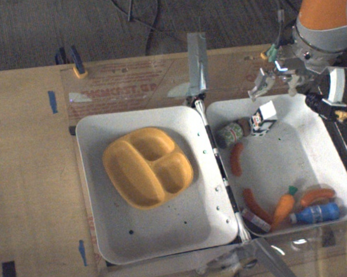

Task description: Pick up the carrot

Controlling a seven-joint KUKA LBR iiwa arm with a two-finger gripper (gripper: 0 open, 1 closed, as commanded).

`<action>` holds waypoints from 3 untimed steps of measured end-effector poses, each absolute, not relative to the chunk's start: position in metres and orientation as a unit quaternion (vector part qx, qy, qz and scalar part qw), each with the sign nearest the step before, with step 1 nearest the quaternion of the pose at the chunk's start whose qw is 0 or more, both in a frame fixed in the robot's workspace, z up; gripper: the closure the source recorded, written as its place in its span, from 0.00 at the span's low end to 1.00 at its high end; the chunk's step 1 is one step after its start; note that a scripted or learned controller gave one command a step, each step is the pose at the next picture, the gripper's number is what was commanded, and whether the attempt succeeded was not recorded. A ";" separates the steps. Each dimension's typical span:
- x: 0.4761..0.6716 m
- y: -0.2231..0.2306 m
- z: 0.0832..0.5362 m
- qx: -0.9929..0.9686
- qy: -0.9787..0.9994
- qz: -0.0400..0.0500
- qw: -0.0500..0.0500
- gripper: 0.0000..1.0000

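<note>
— What crowds the carrot [283,208] in the right bin [343,164]?

— A red sausage [255,204] lies just to its left, an orange sausage [317,196] and a blue bottle [315,213] just to its right, and the bin's near wall is close below.

— Any open way in?

— Yes — from above and from the bin's bare middle, between the carrot and the small items at the far end.

Carrot [283,207] in right bin [334,146] — tray [147,166] in left bin [99,194]

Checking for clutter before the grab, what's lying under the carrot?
The carrot lies on the right bin's white floor, its tip by a red sausage. Beneath it is hidden.
</note>
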State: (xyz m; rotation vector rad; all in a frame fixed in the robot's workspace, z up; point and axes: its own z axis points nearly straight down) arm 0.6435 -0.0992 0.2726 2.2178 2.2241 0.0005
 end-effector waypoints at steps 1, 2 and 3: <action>0.586 -0.117 0.200 0.691 0.723 0.000 0.000 0.00; 0.531 -0.119 0.186 0.641 0.767 0.000 0.000 0.00; 0.479 -0.181 0.097 0.635 0.772 0.000 0.000 0.00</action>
